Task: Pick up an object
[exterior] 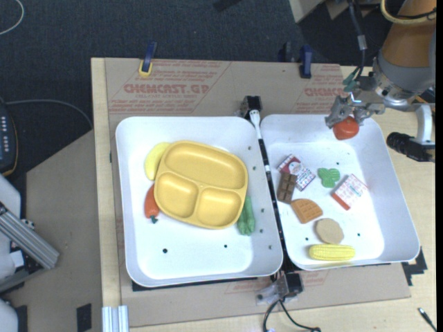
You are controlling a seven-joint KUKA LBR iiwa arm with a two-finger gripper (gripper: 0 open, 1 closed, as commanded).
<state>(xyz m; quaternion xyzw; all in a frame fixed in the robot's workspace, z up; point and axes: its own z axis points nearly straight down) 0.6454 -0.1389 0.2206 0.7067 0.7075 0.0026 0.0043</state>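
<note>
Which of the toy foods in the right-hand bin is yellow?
The corn cob, lying along the bin's near edge. It is the one bright yellow piece; the round potato-like piece just above it is tan, and the rest are brown, green or red.

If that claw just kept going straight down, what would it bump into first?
Probably bare bin floor. The claw grips a red tomato-like toy above the right bin's upper corner, with nothing beneath it, though depth is hard to judge.

Bright even overhead light, soft faint shadows, slightly grainy focus
</note>
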